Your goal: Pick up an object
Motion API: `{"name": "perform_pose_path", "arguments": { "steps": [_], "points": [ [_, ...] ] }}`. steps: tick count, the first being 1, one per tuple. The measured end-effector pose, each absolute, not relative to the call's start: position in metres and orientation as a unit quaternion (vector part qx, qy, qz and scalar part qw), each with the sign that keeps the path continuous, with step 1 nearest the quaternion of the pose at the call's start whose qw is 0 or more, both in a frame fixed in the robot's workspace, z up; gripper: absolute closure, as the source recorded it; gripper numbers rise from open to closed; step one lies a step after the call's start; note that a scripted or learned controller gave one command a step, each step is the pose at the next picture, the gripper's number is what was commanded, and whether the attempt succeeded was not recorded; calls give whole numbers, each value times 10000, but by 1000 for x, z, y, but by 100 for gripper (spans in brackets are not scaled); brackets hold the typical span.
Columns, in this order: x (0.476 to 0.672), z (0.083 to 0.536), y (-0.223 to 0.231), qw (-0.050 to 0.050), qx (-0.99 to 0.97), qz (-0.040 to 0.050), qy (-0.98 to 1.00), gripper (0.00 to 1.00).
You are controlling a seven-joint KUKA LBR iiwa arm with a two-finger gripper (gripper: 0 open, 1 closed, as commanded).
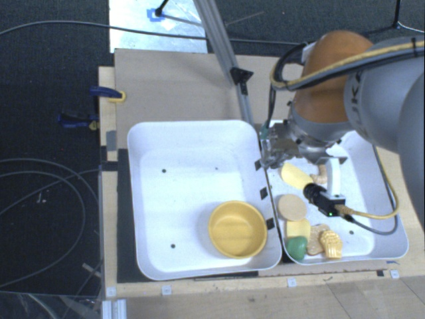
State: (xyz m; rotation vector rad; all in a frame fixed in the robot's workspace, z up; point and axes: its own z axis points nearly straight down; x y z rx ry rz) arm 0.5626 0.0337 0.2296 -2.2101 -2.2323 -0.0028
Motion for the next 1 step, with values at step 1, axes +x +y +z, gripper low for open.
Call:
{"name": "perform_pose_path", "arguments": {
  "steps": [1],
  "points": [
    [566,222,82,-1,-7037,-8,-7105,100]
  ]
}}
